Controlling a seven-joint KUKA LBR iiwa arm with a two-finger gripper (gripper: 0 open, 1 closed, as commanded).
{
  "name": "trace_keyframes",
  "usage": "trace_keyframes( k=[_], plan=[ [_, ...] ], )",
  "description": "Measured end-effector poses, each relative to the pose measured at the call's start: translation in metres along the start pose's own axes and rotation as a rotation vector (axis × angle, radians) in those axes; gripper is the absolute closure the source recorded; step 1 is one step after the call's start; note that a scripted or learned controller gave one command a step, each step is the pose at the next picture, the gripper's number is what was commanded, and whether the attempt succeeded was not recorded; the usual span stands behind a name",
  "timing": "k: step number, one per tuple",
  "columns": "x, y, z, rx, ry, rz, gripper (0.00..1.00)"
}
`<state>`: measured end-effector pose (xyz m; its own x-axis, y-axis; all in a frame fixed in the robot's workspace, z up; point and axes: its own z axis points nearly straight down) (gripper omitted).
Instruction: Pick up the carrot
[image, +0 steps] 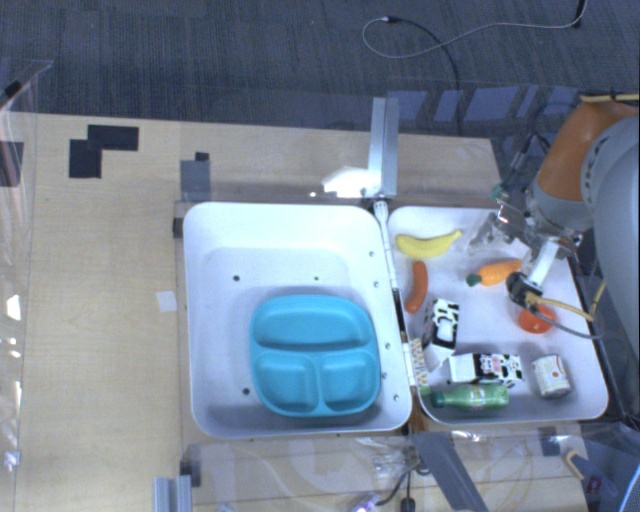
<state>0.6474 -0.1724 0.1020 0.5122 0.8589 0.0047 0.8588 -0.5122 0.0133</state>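
Nearest row, right bin: a green bottle lies on its side along the near wall. Just behind it, touching or almost touching, lies a cow-patterned carton. A small can stands near the bin's near right corner, apart from the carton.

Left bin: a blue divided plate sits flat in the near half. The two bins stand side by side on the counter.

Middle of the right bin: a second, smaller cow-patterned box stands near the left wall. A red round item lies near the right wall; its type cannot be told. A red sausage lies lengthwise beside the left wall.

Task item: the carrot lies on the floor of the right bin, in the far half, right of the sausage and apart from it. Its green end points left.

Far part of the right bin: a banana lies near the far wall, just beyond the sausage.

The hand is beyond the carrot, near the far wall and right of the banana. Whether the hand is apart or together cannot be told. No item is seen in it.

The arm enters from the right
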Motion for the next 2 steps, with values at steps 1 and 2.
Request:
trace_keyframes(
  k=[1,2],
  plan=[
    [0.004,0.012,0.014,0.006,-0.001,-0.274,0.00],
    [0.007,0.014,0.001,-0.001,0.000,-0.279,1.00]
  ],
)
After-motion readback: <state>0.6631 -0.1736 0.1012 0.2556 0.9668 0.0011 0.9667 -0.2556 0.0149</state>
